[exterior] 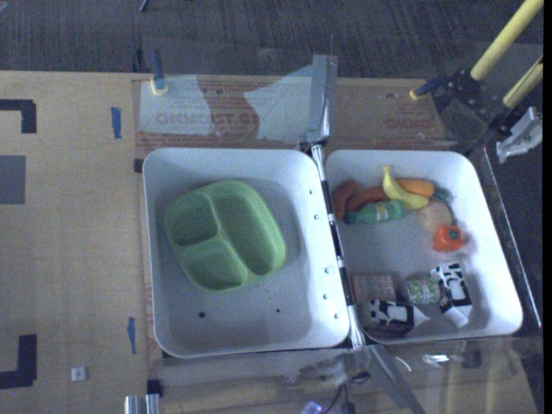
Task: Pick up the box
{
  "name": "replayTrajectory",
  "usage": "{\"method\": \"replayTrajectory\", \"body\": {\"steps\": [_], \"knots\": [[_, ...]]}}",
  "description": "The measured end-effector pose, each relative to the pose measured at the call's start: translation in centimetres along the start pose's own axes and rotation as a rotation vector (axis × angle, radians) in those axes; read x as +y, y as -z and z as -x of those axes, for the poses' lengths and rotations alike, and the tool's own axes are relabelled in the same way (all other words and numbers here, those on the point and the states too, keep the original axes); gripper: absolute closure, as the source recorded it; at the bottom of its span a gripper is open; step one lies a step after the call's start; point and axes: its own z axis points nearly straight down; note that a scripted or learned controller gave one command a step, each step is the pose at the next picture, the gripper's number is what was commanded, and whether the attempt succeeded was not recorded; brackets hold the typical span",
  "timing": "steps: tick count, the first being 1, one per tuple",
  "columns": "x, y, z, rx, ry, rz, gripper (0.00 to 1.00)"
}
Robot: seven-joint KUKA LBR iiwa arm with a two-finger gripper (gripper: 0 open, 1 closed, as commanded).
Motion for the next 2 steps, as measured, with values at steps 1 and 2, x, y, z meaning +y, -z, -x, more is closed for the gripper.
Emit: {"method": "replayTrajectory", "body": {"steps": [1, 2], "knots": [[2.4, -6.7, -7.2, 0.001, -0.050, -0.002, 0.00], [-2.7, -18.5, -12.8, 0.002, -0.007, -0.003, 0.00]]}}
